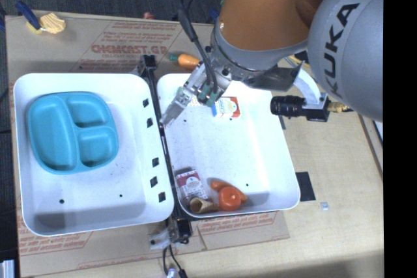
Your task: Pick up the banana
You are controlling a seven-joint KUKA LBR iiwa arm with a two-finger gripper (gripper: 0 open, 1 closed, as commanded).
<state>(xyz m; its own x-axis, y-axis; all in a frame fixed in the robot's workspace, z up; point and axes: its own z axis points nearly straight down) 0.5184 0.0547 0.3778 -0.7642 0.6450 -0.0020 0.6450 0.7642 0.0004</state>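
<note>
Two shallow white bins sit side by side on the bench. The left bin holds a blue divided tray and nothing else I can make out. The right bin has a small red-and-white packet near its far side, and along its near edge a red carton, an orange-red toy and a tan piece huddled together. I can't pick out a banana for certain. The gripper hangs over the right bin's left wall, fingers nearly closed on nothing.
</note>
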